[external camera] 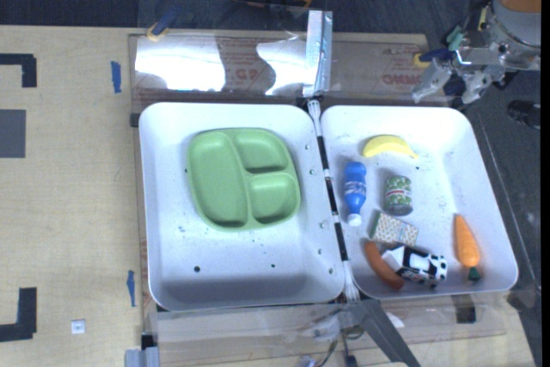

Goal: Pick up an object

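The candidates for picking all lie in the right bin (447,129), well below and to the left of the jaws. Nearest the jaws is a yellow banana (388,147) near the bin's far wall. Farther from them stand a blue bottle (354,192) and a small green-labelled can (398,194), side by side. Beyond those a patterned packet (394,229) lies tilted, touching a black-and-white toy cow (419,265) and a red sausage (381,266) at the near edge. An orange carrot (467,242) lies along the bin's right side, roughly under the jaws' side of the bench but far down from them.

The gripper (453,82) hangs above the bin's far right corner, outside its rim; its jaws stand apart with nothing between them.

Farthest from the jaws, the left bin (163,185) holds a green divided plate (244,176).
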